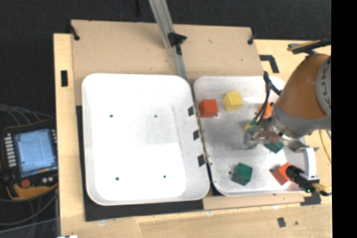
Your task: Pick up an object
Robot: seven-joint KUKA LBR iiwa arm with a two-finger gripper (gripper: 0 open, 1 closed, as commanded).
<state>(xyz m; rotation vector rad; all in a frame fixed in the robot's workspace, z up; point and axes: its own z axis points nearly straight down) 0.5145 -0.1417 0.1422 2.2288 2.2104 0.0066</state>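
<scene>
We count 2 white bins: left bin (pixel 139 139), right bin (pixel 223 92). Blocks in the right one: 1 yellow block (pixel 233 100), 2 orange, i.e. upper orange block (pixel 208 108) and lower orange block (pixel 280 174), plus 2 green: big green block (pixel 242 173) and small green block (pixel 274 147). 1 arm (pixel 304 97).

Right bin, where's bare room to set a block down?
In the right white bin, the bare floor lies between the orange cube, the green cube and the left wall. It is crowded near the tool and yellow cube.
</scene>
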